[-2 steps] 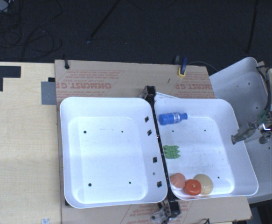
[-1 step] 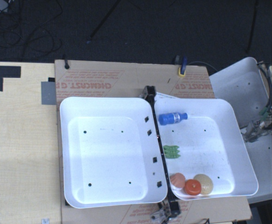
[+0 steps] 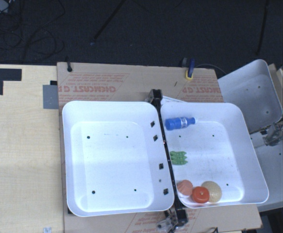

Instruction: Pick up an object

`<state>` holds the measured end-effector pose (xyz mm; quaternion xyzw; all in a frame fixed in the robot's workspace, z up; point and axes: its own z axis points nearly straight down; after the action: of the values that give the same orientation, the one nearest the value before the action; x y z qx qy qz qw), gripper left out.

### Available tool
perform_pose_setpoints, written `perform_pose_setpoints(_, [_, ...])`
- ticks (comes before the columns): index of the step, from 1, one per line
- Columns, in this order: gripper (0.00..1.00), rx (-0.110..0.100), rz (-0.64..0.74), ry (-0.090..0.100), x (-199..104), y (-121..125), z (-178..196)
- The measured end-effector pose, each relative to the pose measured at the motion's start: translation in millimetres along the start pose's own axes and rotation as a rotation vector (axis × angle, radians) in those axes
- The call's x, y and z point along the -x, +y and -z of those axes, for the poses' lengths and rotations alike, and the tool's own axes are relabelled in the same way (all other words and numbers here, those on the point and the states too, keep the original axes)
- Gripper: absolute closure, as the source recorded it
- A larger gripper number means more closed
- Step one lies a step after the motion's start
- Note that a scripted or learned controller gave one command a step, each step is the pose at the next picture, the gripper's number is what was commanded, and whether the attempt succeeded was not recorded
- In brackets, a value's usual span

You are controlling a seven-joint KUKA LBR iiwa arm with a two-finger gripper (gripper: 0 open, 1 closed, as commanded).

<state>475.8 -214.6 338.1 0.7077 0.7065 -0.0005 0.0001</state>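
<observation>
The right bin (image 3: 243,144) holds several small objects. A blue bottle (image 3: 179,123) lies on its side near the bin's far left corner. A small green piece (image 3: 178,158) sits by the left wall, midway down. At the near left corner a pink round piece (image 3: 184,187), a red round piece (image 3: 200,194) and a tan round piece (image 3: 212,191) lie clustered together.
The left bin (image 3: 78,178) sits beside the right one, joined by a black divider with clips (image 3: 161,149). Both rest on a cardboard sheet (image 3: 112,81) on a wooden bench. A grey metal plate (image 3: 250,89) stands at the right.
</observation>
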Motion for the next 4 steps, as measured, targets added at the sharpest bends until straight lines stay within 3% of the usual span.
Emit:
perform_pose_setpoints(1, [1.00,0.002,0.003,0.000,-0.8,0.1,26.2])
perform_pose_setpoints(2, [1.00,-0.005,0.001,0.002,-1.6,-0.1,-17.0])
perform_pose_setpoints(3, [1.00,0.002,0.003,0.000,-0.7,0.1,19.7])
perform_pose_setpoints(4, [1.00,-0.003,0.001,0.001,-1.3,0.1,-1.7])
